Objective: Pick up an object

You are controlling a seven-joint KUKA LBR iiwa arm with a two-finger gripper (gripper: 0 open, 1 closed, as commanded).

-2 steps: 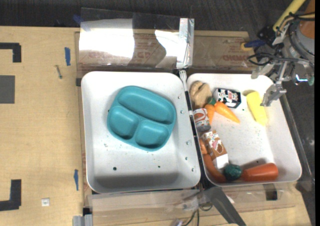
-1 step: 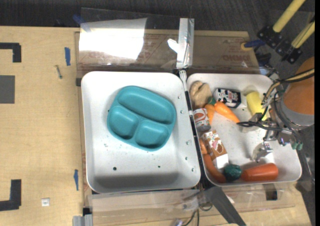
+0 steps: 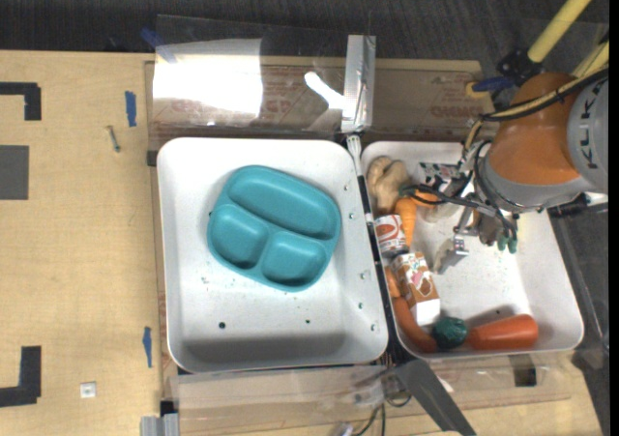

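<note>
Gripper hovering over toy-food bin, no item picked yet

Overhead slanted view of bench w/ two shallow white bins side by side. Left bin [image 3: 193, 328] holds a teal divided plate [image 3: 275, 225], well apart from the arm. Right bin [image 3: 556, 313] holds the candidates: orange carrot [image 3: 503, 331] near the front wall, green toy [image 3: 449, 331] just beside its left end, small printed packets [image 3: 406, 265] along the left wall, beige lumpy item [image 3: 385, 179] at the back-left.

Grey arm w/ orange band reaches in from right; gripper [image 3: 462, 243] sits low over the bin's middle, nothing visible between its tips. Open or closed: can't tell, too small and blurred.

Carrot's long axis runs roughly left-right, parallel to the front wall; which end is the tip is unclear.

Judgement: likely approach phase. For a clean grab, close across the carrot's short width at mid-length, staying off the front wall and green toy.
</note>
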